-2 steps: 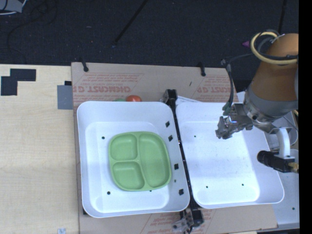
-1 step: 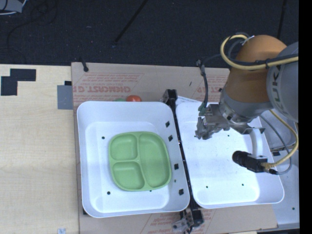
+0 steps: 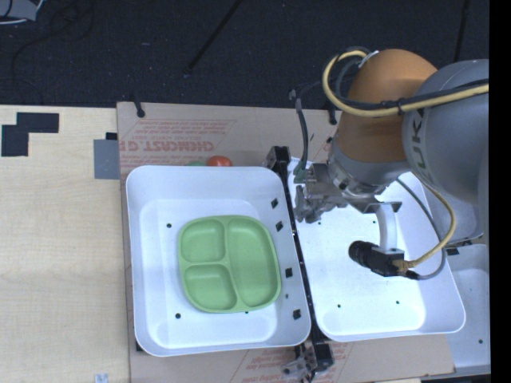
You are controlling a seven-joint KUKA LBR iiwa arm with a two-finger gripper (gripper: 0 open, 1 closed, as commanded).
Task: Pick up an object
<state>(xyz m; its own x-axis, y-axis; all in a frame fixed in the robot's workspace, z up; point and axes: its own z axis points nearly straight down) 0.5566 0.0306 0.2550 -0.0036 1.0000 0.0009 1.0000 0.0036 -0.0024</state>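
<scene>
2 white bins sit side by side: the left bin point(image 3: 152, 325) holds a green divided plate point(image 3: 229, 263), the right bin point(image 3: 375, 313) the gripper point(image 3: 310, 206), state indeterminable.

Robot lab: arm point(image 3: 431, 126), bins point(image 3: 152, 214).

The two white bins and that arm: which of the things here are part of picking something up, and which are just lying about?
Part of the job:
- gripper, low over the right bin
- green divided plate in the left bin

Just lying about:
- small red and green things behind the left bin
- cardboard sheet beneath both bins
</scene>
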